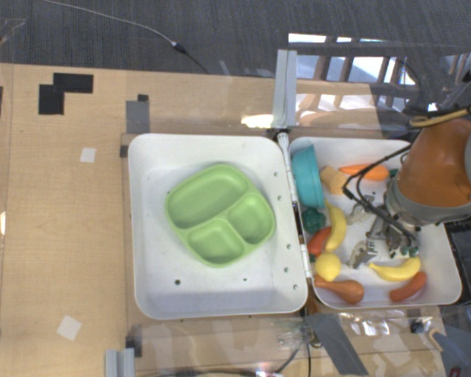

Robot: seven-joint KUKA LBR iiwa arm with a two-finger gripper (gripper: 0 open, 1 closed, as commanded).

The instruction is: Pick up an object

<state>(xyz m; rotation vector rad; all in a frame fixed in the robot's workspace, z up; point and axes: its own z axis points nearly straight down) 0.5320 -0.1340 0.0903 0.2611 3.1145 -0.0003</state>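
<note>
The right bin (pixel 443 289) holds several toy foods. A teal bowl (pixel 306 177) leans on its left wall, with an orange carrot (pixel 363 171) at the back. Down the left side lie a yellow banana (pixel 337 226), a red piece (pixel 319 240), a lemon (pixel 327 267) and a brown-orange piece (pixel 347 290). A second banana (pixel 397 269) and a red sausage (pixel 408 287) lie at the front right. My gripper (pixel 379 248) hangs low over the bin's middle, open, with bare white floor between its fingers. It is just above the second banana and right of the first.
The left bin (pixel 153 289) holds a green three-part plate (pixel 220 213). A metal divider (pixel 294 234) separates the bins. The orange-banded wrist (pixel 439 171) covers the right bin's back right corner. A metal frame (pixel 353 69) stands behind the bins.
</note>
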